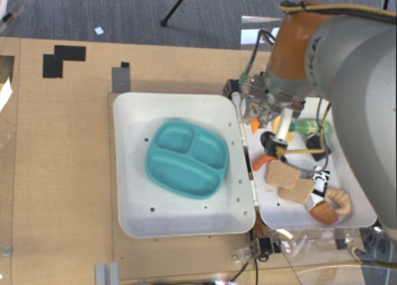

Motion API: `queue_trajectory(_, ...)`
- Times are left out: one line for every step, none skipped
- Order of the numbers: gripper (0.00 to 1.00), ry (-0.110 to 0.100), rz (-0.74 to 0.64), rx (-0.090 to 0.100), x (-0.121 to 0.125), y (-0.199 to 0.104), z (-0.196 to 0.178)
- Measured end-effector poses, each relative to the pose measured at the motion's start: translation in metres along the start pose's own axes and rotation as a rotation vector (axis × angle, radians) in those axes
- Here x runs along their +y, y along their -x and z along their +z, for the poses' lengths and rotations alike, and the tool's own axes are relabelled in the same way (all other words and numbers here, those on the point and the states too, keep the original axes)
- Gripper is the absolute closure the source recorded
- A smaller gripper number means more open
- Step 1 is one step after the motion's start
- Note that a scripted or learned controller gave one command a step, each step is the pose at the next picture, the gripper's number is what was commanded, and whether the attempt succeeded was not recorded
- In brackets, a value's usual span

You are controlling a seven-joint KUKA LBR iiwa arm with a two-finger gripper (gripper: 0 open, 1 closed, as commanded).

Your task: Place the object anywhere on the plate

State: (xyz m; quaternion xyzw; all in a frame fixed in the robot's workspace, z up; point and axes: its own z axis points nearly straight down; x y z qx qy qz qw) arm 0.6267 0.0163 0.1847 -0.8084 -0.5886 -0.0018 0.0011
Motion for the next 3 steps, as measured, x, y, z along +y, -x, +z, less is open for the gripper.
queue_trajectory(1.00,-0.001,-0.125,-0.002,-0.024,-0.058,0.001)
queue_trajectory(1.00,-0.002,-0.142,-0.001,-0.072,-0.096,0.007)
queue_trajectory(0.00,0.000,-0.137,-0.003,-0.070,-0.093,0.006)
